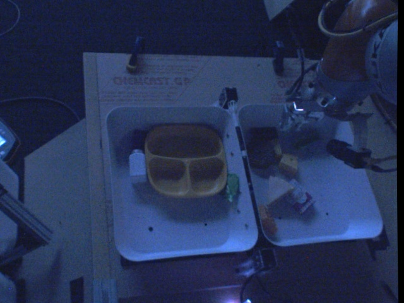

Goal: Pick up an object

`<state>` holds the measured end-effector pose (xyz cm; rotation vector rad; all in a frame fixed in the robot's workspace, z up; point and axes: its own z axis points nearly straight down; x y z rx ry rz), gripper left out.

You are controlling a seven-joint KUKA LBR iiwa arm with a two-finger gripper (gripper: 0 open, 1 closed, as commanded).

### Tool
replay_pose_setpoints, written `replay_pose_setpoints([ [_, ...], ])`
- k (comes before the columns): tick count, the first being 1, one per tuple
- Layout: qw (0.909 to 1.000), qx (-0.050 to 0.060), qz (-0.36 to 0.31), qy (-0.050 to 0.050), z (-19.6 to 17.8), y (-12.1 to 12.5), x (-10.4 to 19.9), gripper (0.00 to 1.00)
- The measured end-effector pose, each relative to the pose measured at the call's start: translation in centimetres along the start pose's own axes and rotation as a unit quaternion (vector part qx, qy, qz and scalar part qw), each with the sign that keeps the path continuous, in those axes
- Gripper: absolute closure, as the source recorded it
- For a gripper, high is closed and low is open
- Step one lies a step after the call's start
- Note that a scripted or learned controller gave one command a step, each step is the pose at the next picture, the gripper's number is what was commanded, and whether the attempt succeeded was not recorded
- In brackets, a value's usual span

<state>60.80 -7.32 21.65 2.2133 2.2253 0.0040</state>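
The tray [185, 160] is yellow. The bins [132, 232] are white. A green thing [232, 187] sits beside the tray. The small block [288, 164] is yellow. The arm [360, 24] has an orange band.

Two white bins [126, 232] side by side; one yellow divided plate [185, 160], one small white bottle [137, 163], one green piece [233, 187]; several small items [288, 165] in the other.

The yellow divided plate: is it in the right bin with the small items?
No, the yellow divided plate lies in the left bin, with a small white bottle at its left edge.
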Motion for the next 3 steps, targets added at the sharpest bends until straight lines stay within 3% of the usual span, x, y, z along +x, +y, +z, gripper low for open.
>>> replay_pose_setpoints([
  [1, 1.0, -0.001, 0.0, 0.0, -1.3, 2.7, 5.3, 1.0],
  [2, 1.0, 0.0, 0.0, 0.0, -0.4, 4.0, 9.1, 1.0],
  [3, 1.0, 0.0, 0.003, -0.001, 0.1, 4.9, 7.8, 1.0],
])
